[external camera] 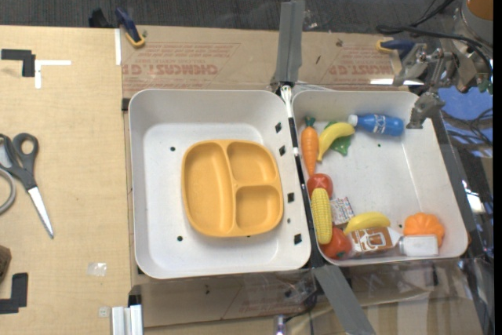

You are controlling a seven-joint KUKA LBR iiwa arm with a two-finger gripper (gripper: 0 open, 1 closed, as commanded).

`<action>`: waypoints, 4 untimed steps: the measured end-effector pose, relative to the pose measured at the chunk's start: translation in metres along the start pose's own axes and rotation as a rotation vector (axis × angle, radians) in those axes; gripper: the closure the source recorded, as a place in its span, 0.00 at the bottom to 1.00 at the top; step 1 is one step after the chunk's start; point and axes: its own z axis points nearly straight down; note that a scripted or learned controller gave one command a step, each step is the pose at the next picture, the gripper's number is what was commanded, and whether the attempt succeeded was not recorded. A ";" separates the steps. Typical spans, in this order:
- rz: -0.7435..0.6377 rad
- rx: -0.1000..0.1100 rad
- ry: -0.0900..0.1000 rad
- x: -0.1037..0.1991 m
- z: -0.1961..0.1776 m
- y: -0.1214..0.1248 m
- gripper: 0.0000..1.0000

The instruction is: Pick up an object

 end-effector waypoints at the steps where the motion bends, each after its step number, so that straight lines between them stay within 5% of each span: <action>1: 0.079 0.000 0.000 -0.030 0.166 0.002 0.00; 2: 0.141 0.001 -0.006 -0.021 0.196 0.009 0.00; 3: 0.314 0.001 -0.003 0.010 0.197 -0.062 0.00; 4: 0.324 0.000 -0.002 -0.010 0.198 0.015 0.00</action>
